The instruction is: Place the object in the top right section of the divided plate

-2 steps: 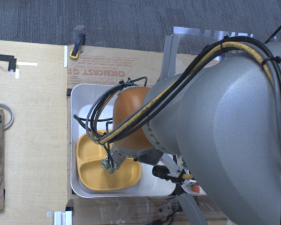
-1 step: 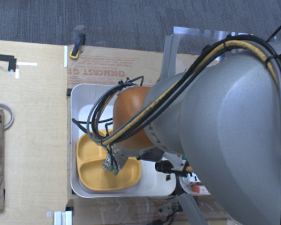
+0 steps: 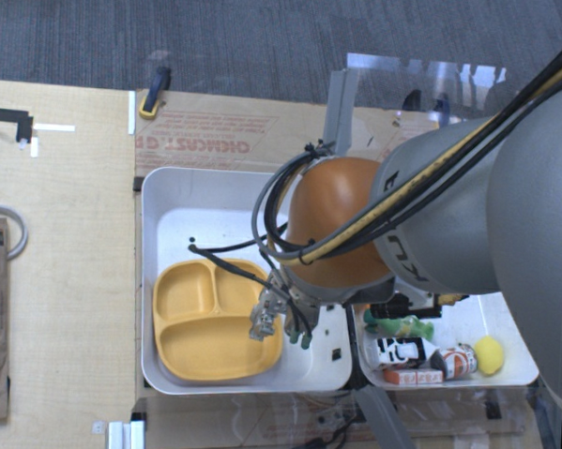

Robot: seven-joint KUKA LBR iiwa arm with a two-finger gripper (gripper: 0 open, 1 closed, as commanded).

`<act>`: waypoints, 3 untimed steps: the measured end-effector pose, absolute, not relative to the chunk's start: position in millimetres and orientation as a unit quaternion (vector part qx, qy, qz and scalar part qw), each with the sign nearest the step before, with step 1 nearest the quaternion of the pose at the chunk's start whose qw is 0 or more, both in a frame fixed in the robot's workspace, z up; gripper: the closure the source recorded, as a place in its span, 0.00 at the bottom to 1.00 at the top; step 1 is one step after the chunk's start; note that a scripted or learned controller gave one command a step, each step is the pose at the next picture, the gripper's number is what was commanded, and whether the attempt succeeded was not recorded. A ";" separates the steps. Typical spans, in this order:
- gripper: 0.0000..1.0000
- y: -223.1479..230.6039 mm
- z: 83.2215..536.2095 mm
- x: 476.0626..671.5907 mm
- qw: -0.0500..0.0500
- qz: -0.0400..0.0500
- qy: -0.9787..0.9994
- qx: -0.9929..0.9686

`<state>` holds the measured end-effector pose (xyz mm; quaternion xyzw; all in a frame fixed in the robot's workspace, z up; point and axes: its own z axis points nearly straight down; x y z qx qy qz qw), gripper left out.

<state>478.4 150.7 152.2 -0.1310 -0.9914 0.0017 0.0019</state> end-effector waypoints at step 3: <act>1.00 222.7 94.7 472.6 0.010 0.003 -0.994 -0.106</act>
